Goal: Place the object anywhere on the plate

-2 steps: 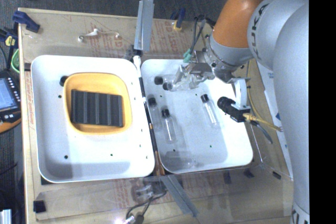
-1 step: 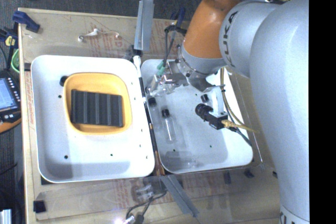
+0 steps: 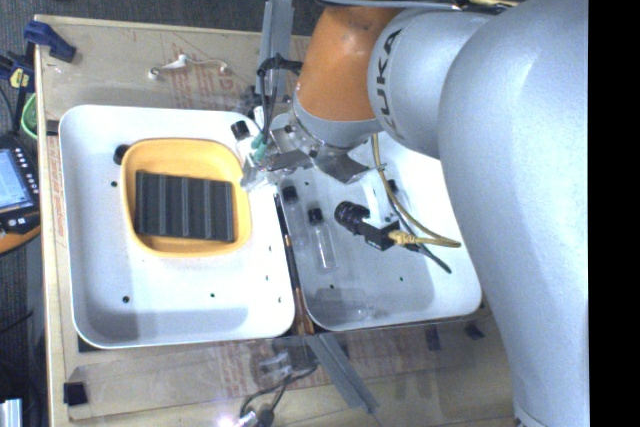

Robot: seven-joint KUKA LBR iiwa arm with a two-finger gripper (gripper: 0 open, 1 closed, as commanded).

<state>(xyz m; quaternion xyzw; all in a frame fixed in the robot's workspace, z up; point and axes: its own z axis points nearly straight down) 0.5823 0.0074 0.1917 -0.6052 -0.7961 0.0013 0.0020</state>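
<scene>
Gripper [image 3: 262, 155] sits at plate [image 3: 135, 165] right rim, over 2 bins' divide; can't tell finger state. Risk: object lands off plate, since gripper is at rim.

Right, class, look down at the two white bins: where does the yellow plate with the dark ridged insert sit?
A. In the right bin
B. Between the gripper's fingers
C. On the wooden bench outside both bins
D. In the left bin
D. The yellow plate lies flat in the left bin, while the gripper hangs near that bin's right rim, beside the plate's upper right corner.
</scene>
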